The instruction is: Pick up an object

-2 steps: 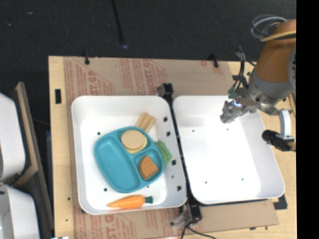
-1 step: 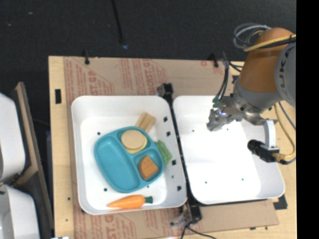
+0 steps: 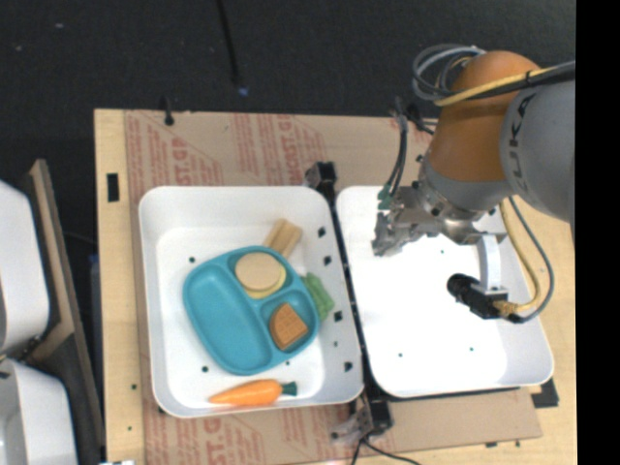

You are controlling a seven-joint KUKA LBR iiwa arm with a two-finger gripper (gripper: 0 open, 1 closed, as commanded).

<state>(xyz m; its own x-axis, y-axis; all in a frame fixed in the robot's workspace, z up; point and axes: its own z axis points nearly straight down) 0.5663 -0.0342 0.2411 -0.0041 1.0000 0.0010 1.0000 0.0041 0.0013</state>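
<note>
Partial "KUK" lettering on grey arm (image 3: 542, 153). Hand (image 3: 387, 235) over right white bin (image 3: 436, 356), grip state impossible to tell. Left of it: blue plastic divided tray (image 3: 228, 327), orange toy carrot (image 3: 247, 392) beside tray.

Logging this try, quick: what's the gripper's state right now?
Gripper: cannot be told; it sits above the right bin, nothing seen held.

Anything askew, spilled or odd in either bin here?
Nothing spilled. The blue tray sits at a slant in the left bin, with a wooden block tucked behind it and a carrot loose by the front wall.
</note>
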